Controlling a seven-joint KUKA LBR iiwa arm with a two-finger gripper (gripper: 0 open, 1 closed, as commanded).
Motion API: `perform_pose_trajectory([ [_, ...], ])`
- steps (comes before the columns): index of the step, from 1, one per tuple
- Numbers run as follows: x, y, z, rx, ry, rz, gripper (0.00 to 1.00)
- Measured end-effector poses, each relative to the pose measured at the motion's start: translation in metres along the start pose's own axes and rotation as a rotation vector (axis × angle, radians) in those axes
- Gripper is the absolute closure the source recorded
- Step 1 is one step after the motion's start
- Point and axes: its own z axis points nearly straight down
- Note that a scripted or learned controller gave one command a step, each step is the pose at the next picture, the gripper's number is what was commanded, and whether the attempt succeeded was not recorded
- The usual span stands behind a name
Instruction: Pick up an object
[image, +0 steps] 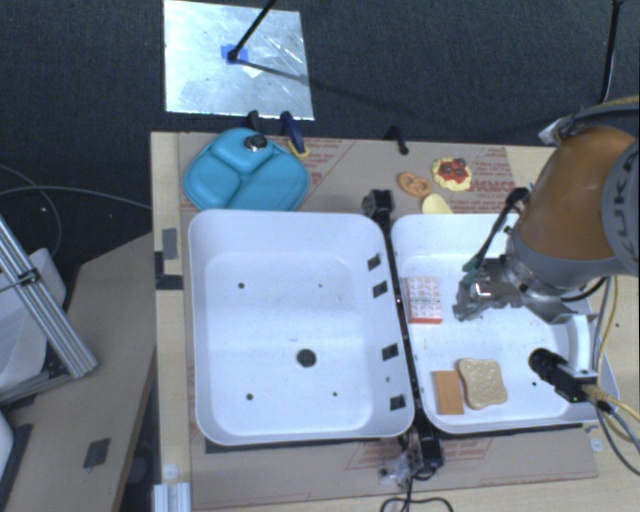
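We see a scene lit evenly from above, bright enough that both white bins (290, 320) read almost flat, with little shading on their floors. The strongest glare sits at twelve o'clock, on a crinkled silvery sheet (238, 58) whose surface is nearly washed out. Shadows are soft and short; a faint one runs along the inner walls of the left bin. The dark carpet (70, 90) around the bench swallows detail at nine and eleven o'clock. Focus is moderate throughout (small print on the cardboard (340, 160) is unreadable), and the picture looks slightly grainy. At three o'clock the orange arm (585, 195) looms large and soft-edged.
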Motion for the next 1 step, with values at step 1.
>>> perform_pose_trajectory([
  [1,0.0613,-0.0046,-0.0132,-0.003,0.000,-0.002,1.00],
])
